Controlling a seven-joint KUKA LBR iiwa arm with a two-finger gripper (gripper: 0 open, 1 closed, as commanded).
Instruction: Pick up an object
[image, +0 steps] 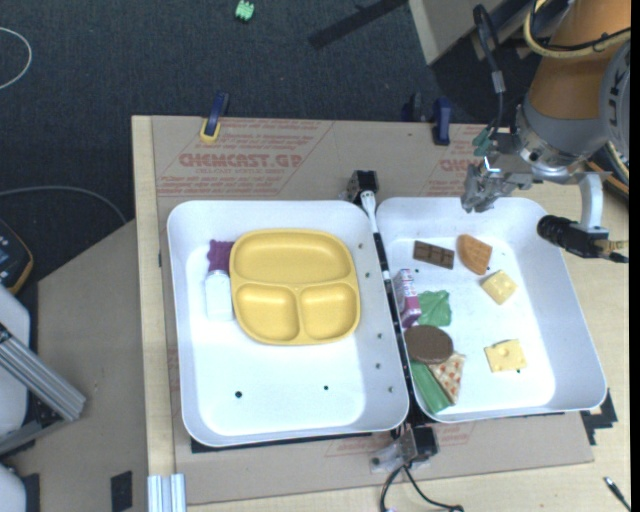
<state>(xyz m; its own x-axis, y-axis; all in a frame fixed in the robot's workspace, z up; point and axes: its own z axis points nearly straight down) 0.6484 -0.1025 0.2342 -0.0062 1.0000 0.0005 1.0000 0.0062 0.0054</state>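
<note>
So: approach step, nothing picked yet. Left bin (190, 330) has a yellow divided tray (295, 284), with a purple-and-white item (217, 278) just beside its left edge. Right bin (570, 330) holds the candidates: pink tube (408, 295), green piece (435, 305), brown disc (430, 343), chocolate bar (434, 255), orange wedge (475, 252), two yellow cheese-like blocks (499, 287). My gripper (484, 190) hovers over that bin's far rim, near the orange wedge; can't tell how the fingers stand. Next, I reckon: shift toward the wedge, descend, close. Readable print on the cardboard surface (160, 300): "CHEMCAST GP", red.
</note>
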